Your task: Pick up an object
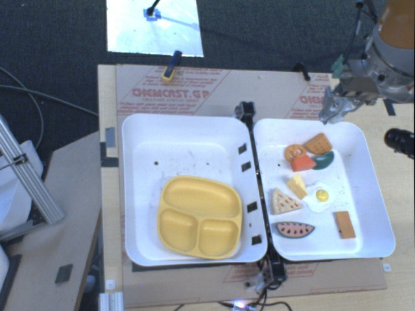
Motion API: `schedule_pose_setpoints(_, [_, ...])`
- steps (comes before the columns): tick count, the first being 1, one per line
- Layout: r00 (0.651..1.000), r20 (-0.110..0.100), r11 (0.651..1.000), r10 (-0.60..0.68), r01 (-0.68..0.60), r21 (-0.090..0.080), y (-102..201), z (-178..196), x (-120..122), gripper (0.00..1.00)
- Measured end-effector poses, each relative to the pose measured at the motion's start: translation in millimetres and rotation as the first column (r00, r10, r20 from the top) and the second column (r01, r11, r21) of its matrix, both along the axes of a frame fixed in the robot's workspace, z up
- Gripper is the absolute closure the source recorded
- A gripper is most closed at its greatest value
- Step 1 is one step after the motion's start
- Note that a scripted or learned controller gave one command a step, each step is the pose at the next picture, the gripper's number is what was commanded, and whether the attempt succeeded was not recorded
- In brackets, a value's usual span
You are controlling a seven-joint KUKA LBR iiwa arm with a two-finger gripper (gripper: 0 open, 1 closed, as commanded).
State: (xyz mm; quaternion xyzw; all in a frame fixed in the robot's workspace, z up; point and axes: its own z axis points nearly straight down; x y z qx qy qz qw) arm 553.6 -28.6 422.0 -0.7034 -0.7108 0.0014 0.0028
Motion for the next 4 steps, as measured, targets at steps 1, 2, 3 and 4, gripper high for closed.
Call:
schedule_pose_setpoints(1, [1.000,-0.003,1.000,-0.011,0.011,-0.002,-19.8,-114.5,-19.6,1.00])
schedule_pose_setpoints(2, [1.000,-0.005,1.000,-0.009,0.009,0.000,11.2,-229.8,-41.3,1.00])
schedule_pose_setpoints(3, [1.000,0.005,1.000,0.003,-0.003,0.002,112.3,-238.5,-43.5,1.00])
schedule_pose_setpoints(4, [1.000,0.026,1.000,-0.005,0.005,0.001,106.5,-91.8,-12.2,1.00])
